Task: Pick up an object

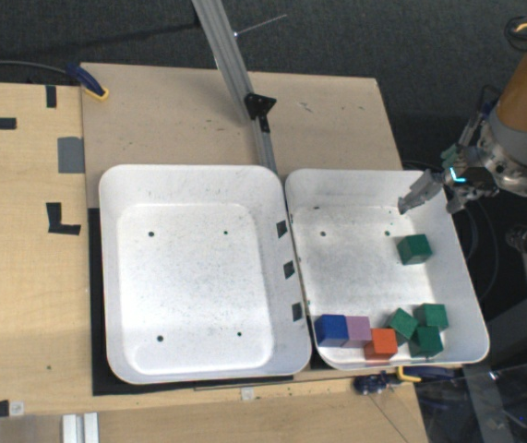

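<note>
White plastic makes up both shallow bins on the wooden worktop (pixel 198 109): the left bin (pixel 115 247) and the right bin (pixel 337 192), two in all, set side by side with their inner rims touching. Every loose block lies in the right bin.

The task looks barely begun. Nothing is lifted; all the blocks rest on the bin floor, and the claw (pixel 420 192) hangs at the right bin's upper right corner, above the rim, with nothing between its fingers. One grey finger points down and left toward the bin floor, but from this angle I cannot tell whether the fingers are spread or closed. What is left, as I judge it, is the whole of the job: choose a block, come down over it, close on it and raise it.

Counted, there are seven blocks. A lone green block (pixel 414 248) sits apart in the upper right part of the bin, near the claw and the easiest to reach, since nothing crowds it. The other six huddle along the near edge: a blue block (pixel 331 329), a purple block (pixel 358 329) touching it, an orange block (pixel 383 342) just beside that, and three more green blocks (pixel 426 340) packed together at the lower right corner. That makes four green, one blue, one purple, one orange.
</note>
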